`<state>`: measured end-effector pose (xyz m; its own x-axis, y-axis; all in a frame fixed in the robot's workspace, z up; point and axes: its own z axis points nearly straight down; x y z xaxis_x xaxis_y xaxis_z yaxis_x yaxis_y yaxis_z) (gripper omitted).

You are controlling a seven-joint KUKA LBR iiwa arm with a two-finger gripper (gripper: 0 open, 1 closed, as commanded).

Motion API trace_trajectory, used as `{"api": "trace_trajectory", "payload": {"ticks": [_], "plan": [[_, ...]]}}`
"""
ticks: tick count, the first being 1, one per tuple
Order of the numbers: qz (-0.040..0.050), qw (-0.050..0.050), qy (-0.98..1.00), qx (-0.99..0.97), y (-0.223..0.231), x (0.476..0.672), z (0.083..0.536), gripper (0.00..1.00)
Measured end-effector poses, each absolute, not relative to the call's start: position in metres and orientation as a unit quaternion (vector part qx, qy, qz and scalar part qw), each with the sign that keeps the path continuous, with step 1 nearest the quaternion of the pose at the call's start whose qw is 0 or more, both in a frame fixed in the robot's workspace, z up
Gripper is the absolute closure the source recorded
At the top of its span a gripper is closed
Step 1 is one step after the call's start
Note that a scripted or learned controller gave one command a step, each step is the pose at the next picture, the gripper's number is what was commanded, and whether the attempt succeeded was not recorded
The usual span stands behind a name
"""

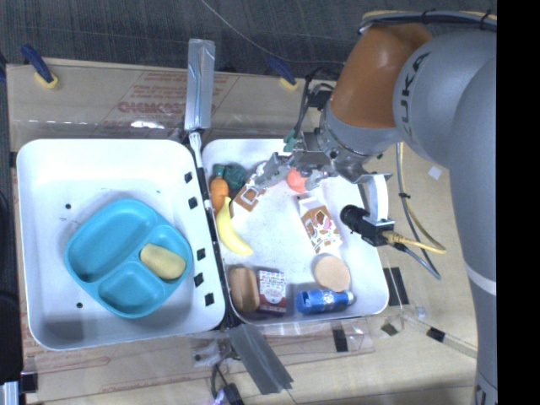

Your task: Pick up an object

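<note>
End effector [287, 169]: upper part of right bin [375, 289], over a red ball [297, 179]; grip state cannot be told. Left bin [34, 226]: blue tray [101, 247] with potato [163, 261].

plate [110, 260] in left bin [34, 192]; banana [230, 230] in right bin [371, 289]

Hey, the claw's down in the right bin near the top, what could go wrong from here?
1. The claw sits among crowded items: an orange-red ball, a small brown packet and a carrot. It might nudge or catch the wrong one.
2. The ball looks round, so it could slip away.
3. The banana lies against the bin's left wall, leaving little room for fingers.
</note>
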<state>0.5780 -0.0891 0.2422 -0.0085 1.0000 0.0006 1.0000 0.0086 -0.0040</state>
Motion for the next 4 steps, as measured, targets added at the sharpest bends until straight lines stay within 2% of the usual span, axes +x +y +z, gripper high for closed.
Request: {"api": "trace_trajectory", "payload": {"ticks": [1,2,3,4], "plan": [[0.0033,0.004,-0.748,-0.664,-0.129,0.654,0.159,0.00],[-0.0022,-0.005,-0.757,-0.654,-0.180,0.654,0.106,0.00],[0.0001,-0.002,-0.819,-0.574,-0.212,0.581,0.191,0.00],[-0.0042,-0.013,-0.826,-0.564,-0.212,0.517,0.113,0.00]]}}
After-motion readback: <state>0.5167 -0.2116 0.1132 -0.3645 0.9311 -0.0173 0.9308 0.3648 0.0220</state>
